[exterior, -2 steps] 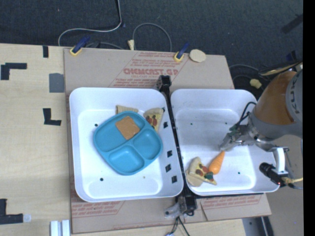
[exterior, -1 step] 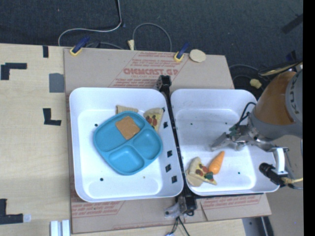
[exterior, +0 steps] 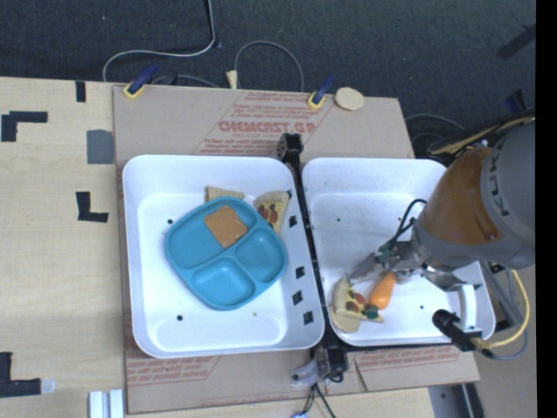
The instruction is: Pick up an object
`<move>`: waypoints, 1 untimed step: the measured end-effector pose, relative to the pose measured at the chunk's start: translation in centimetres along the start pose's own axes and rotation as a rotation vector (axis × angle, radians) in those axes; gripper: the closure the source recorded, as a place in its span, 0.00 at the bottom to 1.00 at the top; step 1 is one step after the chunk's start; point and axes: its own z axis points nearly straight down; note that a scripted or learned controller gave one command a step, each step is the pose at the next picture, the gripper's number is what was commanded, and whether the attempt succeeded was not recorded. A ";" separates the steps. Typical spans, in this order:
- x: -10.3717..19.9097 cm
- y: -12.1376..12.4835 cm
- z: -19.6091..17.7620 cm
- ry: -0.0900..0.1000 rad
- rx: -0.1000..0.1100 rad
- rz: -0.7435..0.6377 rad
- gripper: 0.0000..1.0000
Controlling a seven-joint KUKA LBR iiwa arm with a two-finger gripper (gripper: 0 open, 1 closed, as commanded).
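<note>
Carrot, pizza slice, perhaps, in right bin.

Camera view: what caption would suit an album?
Grey arm's gripper poised over an orange carrot toy in the right white bin.

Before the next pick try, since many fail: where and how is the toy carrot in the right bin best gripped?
Grip the carrot across its orange middle, coming straight down from above. It lies flat on the right bin floor, long axis slanting, so the fingers should probably close across its narrow width. Its lower end lies against the pizza slice, so stay toward the upper half. The gripper is right beside it.
</note>
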 end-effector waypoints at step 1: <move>-0.3 0.1 -1.1 -0.001 -0.001 0.003 1.00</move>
